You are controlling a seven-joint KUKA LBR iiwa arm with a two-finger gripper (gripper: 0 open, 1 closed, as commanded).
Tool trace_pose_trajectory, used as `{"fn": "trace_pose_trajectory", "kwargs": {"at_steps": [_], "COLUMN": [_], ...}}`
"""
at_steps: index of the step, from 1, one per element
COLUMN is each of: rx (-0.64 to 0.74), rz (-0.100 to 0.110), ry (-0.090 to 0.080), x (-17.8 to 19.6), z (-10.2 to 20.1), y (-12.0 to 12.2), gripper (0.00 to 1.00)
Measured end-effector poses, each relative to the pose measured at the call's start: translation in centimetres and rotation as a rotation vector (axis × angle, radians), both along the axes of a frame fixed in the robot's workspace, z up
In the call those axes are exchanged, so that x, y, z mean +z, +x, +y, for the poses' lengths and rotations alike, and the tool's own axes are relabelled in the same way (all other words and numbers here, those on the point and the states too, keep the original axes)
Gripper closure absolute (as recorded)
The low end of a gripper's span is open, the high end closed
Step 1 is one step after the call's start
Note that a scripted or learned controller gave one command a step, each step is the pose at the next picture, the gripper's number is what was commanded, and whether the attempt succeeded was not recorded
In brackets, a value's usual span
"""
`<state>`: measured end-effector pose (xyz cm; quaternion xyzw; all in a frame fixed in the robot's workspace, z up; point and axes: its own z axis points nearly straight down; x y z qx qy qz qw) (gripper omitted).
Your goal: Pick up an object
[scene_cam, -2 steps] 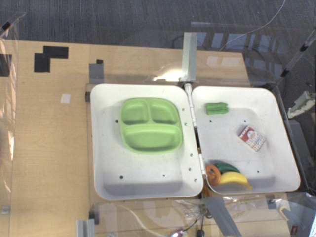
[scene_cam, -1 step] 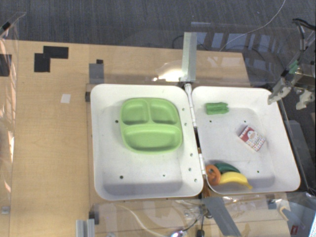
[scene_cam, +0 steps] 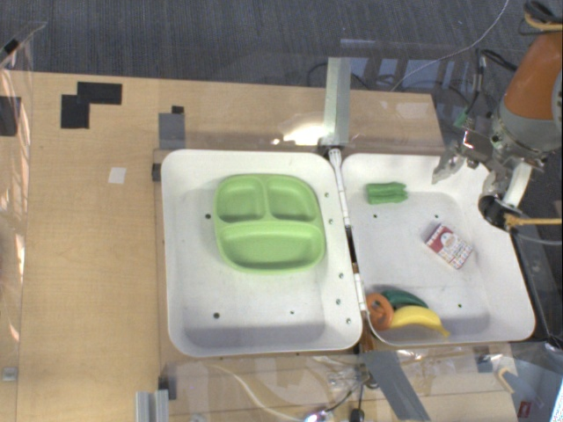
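Robot arm poised at the right bin's far right edge, nothing picked up yet.

The gripper [scene_cam: 479, 167] hangs with fingers spread wide and empty; the small red-and-white packet [scene_cam: 449, 245] lies nearest, below-left, angled diagonally in the right bin [scene_cam: 493, 280].

A pale wooden worktop [scene_cam: 79, 262] spreads across the view, black tape patches [scene_cam: 88, 101] stuck near its far left corner. Beyond it lies dark grey ribbed carpet [scene_cam: 220, 16]. A metal post [scene_cam: 339, 99] stands at the worktop's back edge, glare bright at its foot.
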<state>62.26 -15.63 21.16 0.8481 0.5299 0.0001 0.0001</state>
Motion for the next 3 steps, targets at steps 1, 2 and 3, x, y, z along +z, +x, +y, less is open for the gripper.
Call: {"fn": "trace_pose_trajectory", "kwargs": {"at_steps": [1, 2, 3], "rx": [-0.075, 0.083, 0.376], "rz": [-0.004, -0.001, -0.003], "ry": [-0.001, 0.000, 0.000], "x": [12.9, 1.4, -8.8], "z": [4.6, 3.4, 3.9], "y": [4.7, 4.7, 4.5], "gripper": [0.00, 0.00, 0.00]}}
